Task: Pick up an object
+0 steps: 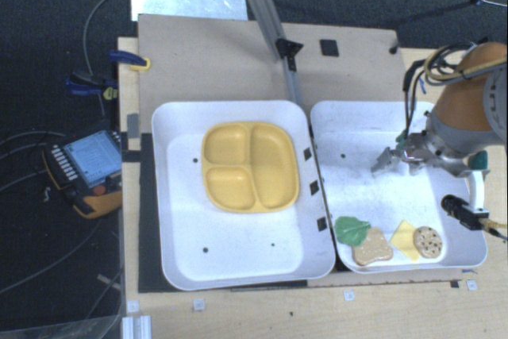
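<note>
Toy food in the right bin [349,123]: cookie [427,240], cheese wedge [405,237], prob light & flat, so pinch by edges. Gripper [390,160] spread, empty, hanging above them.

Four small flat pieces lie along the near edge of the right bin [349,123]: a green leaf [352,230], a tan toast slice [372,249] touching it, a yellow cheese wedge [406,239], and a round speckled cookie [428,241] overlapping the cheese.

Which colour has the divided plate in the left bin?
Yellow. The divided plate shows it clearly in the camera view.
</note>
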Controlling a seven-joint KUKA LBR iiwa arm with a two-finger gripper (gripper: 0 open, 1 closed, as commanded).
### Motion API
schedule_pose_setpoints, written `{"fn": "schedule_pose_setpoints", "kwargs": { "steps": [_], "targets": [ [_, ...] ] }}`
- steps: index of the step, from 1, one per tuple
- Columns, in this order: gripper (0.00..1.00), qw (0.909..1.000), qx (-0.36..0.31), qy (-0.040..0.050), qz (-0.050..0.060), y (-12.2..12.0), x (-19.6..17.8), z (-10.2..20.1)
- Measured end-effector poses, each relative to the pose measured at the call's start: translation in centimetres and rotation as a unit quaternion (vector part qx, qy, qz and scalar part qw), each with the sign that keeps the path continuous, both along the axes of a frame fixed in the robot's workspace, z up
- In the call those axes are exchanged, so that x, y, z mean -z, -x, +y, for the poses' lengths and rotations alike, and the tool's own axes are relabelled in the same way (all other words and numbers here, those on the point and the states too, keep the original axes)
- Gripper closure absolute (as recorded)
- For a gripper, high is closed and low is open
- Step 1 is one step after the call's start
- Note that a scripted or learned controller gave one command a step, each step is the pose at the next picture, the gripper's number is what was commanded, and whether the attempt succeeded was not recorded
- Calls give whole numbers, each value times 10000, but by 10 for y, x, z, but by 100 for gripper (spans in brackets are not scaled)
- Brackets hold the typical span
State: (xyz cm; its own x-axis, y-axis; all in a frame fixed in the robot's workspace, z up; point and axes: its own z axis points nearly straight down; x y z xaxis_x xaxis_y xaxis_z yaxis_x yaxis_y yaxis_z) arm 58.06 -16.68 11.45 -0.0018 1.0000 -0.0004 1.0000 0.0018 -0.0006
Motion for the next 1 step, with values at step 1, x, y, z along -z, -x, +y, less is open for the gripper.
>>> {"fn": "schedule_pose_setpoints", "kwargs": {
  "steps": [1],
  "targets": [
    [0,10000,1,4,-24,-2,29,0]
  ]
}}
